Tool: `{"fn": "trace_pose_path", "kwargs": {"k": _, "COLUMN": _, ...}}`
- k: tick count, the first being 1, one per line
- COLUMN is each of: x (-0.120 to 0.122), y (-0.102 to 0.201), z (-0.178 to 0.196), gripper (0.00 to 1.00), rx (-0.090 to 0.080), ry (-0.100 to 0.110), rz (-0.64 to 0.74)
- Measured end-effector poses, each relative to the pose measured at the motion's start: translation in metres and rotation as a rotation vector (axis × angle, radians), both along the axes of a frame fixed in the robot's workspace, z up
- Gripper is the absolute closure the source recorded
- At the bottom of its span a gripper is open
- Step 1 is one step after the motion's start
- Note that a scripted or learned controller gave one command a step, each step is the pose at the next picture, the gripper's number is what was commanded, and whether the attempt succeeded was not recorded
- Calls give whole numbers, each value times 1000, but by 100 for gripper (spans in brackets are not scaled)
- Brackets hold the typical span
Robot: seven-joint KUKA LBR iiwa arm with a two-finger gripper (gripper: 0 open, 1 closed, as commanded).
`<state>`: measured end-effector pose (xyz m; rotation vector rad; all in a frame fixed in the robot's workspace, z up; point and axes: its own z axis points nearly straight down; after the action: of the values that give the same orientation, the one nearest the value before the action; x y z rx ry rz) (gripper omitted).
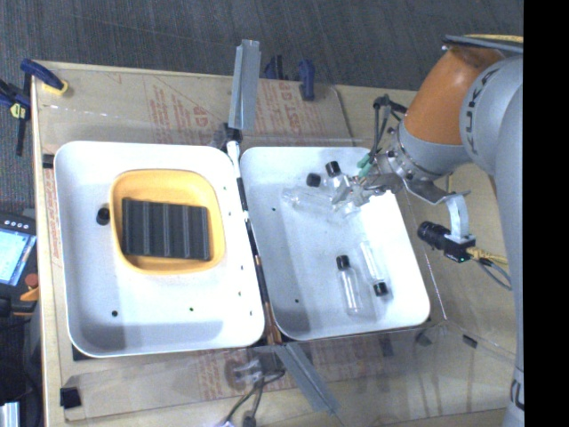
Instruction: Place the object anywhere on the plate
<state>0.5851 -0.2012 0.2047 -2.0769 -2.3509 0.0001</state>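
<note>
The gripper (356, 188) is seen low over the far side of the right bin (404, 305), and a clear vial (313, 200) is lying just to its left; whether the jaws are open or closed cannot be told, as the tips are blurred among the glass. Two more black-capped vials (348, 285) are lying nearer the camera than the jaws, side by side. The yellow plate (165, 181), with a dark ridged block (166, 229) on it, is found well to the left of the jaws, in the left bin (80, 314).
</note>
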Motion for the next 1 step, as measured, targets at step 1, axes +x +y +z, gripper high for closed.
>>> {"fn": "trace_pose_path", "kwargs": {"k": 1, "x": -10, "y": 61, "z": -16, "gripper": 100, "rx": 0, "ry": 2, "rz": 335}}
